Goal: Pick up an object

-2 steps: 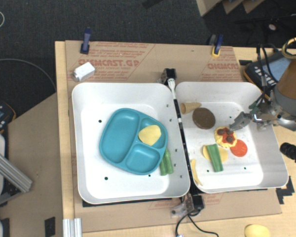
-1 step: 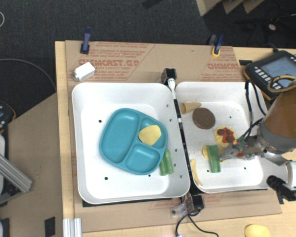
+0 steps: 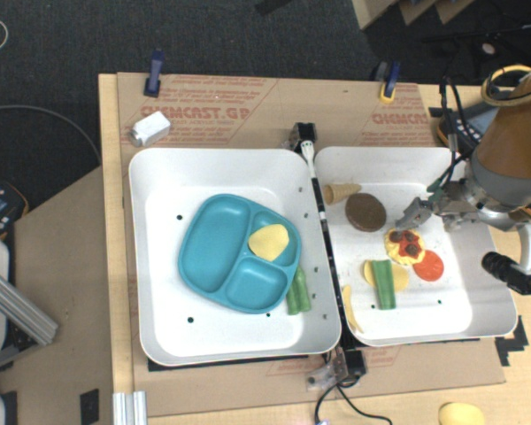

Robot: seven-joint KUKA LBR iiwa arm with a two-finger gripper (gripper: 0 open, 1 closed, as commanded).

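A small pizza slice (image 3: 405, 247), yellow with dark red toppings, lies in the right bin (image 3: 478, 326), just below and left of the gripper (image 3: 422, 209). The gripper hovers over the bin's upper right part; whether its fingers are parted or closed cannot be told. Near the pizza lie a brown disc (image 3: 365, 212), a red disc (image 3: 429, 266) and a green strip (image 3: 383, 283) on something yellow. The left bin (image 3: 159, 326) holds a blue tray (image 3: 214, 255) with a yellow piece (image 3: 269, 242) in one compartment.
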